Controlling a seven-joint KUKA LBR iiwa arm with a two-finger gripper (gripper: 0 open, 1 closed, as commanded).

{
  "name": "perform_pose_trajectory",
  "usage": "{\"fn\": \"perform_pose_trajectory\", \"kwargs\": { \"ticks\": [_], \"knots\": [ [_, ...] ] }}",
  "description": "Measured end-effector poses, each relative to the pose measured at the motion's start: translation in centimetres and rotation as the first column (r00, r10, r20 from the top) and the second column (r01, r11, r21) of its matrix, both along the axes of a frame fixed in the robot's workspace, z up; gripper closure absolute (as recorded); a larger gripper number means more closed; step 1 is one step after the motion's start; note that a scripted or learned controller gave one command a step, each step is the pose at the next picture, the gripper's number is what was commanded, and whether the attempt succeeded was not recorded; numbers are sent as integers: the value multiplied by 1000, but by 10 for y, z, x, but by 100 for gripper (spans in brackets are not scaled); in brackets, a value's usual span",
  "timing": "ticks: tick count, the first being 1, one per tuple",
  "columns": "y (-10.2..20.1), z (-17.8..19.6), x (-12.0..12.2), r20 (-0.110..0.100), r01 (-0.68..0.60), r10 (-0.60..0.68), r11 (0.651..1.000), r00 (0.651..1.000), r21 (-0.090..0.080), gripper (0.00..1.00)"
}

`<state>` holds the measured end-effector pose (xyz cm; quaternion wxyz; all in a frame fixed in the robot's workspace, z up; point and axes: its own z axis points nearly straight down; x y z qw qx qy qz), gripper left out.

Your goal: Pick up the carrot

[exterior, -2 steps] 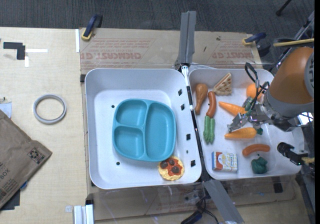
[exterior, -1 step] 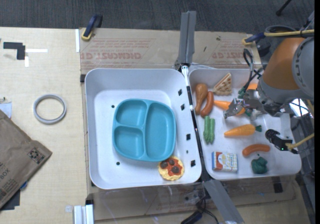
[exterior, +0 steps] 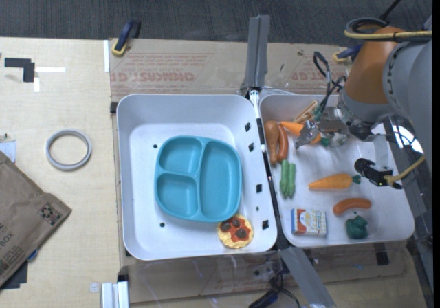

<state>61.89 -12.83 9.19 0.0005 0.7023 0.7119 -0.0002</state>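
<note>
The carrot, orange with a green stub at its right end, lies flat in the middle of the right bin. My gripper hangs over the upper left part of that bin, up and to the left of the carrot and apart from it. A small orange piece sits right against the gripper's tip on its left side. Whether that piece is gripped or just beside the tip is not visible.
In the right bin: hot dog buns along the left wall, a green vegetable, a sausage, a dark green broccoli, and a small carton. The left bin holds a blue divided plate and a toy pizza.
</note>
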Motion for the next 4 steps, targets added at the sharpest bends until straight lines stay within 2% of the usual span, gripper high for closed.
{"fn": "perform_pose_trajectory", "kwargs": {
  "ticks": [1, 2, 3, 4],
  "knots": [
    [30, -3, 37, -14, 327, -327, 945, 945, -3, 0],
    [30, 6, 36, -16, 324, -324, 946, 946, -7, 100],
    [29, 5, 35, -23, 325, -325, 946, 946, -9, 0],
    [34, -6, 33, -25, 648, -648, 762, 761, -14, 0]
  ]
}}
